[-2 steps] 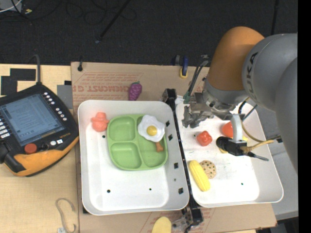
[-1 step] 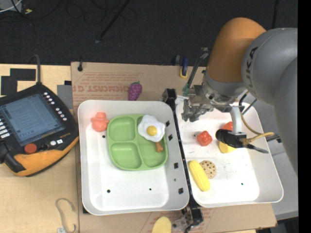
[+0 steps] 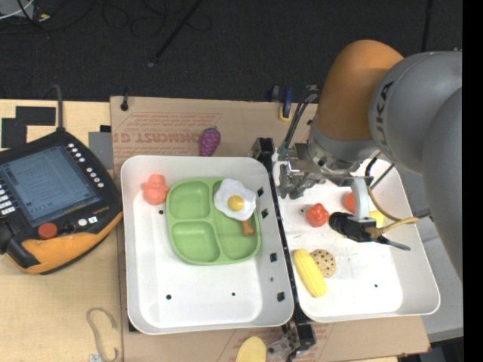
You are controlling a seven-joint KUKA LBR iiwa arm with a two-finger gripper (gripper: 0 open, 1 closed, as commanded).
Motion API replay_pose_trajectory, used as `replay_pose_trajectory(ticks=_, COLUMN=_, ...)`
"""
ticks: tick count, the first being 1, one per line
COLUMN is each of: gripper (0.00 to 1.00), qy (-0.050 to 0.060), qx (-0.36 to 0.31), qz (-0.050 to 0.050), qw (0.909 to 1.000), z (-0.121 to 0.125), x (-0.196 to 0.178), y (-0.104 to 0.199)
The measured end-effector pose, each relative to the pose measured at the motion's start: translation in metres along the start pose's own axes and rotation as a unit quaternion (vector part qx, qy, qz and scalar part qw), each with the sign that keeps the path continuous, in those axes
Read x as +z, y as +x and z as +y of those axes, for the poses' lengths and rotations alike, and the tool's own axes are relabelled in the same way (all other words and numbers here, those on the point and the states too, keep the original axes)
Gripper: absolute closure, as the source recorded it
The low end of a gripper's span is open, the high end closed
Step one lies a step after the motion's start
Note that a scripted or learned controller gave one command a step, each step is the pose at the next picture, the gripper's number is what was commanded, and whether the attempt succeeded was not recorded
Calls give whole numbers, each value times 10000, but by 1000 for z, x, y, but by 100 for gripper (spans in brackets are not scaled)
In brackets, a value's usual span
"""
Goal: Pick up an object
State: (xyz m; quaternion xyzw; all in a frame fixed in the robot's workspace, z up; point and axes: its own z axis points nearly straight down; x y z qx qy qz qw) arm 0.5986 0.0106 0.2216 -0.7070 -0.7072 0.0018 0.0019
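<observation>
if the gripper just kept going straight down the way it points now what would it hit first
Most likely bare floor of the right bin, near its upper left corner. The gripper points down there, and the closest thing, the red toy, lies off to the side. Depth is hard to judge from this slanted view, so that is uncertain.

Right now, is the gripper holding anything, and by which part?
Nothing shows between its fingers. The gripper sits at the right bin's upper left corner, apart from the red object.
</observation>
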Motion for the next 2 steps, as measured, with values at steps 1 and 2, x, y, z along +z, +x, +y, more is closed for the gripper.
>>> replay_pose_trajectory(ticks=1, gripper=100, qy=-17, qx=7, qz=-6, qw=10000, z=10, x=4, y=-4)
replay_pose_trajectory(ticks=2, gripper=100, qy=-20, qx=-5, qz=4, qw=10000, z=2, x=-13, y=0)
